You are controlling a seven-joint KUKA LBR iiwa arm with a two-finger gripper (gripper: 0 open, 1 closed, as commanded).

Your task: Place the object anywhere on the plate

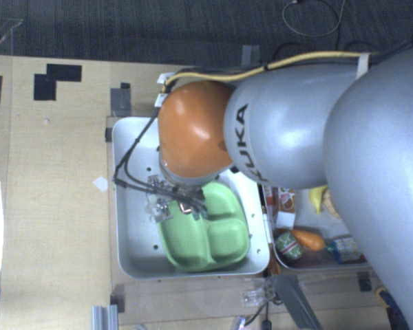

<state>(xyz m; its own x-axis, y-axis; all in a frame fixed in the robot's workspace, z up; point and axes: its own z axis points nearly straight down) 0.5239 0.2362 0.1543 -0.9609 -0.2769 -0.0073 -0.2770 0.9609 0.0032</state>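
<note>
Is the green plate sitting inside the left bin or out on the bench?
Inside. The green plate lies flat on the floor of the left bin, with the bin's white walls around it.

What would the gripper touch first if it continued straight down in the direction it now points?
Probably the light green divided plastic plate lying in the left white bin; the gripper hangs above the plate's upper-left part, though its height is unclear.

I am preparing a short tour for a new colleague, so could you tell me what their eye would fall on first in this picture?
The big grey arm with its orange band fills the upper right and reaches over the left bin. Beneath its wrist, a bright green sectioned plate lies in that bin. In the right bin, at the arm's edge, small items show, among them an orange carrot-like piece.
</note>
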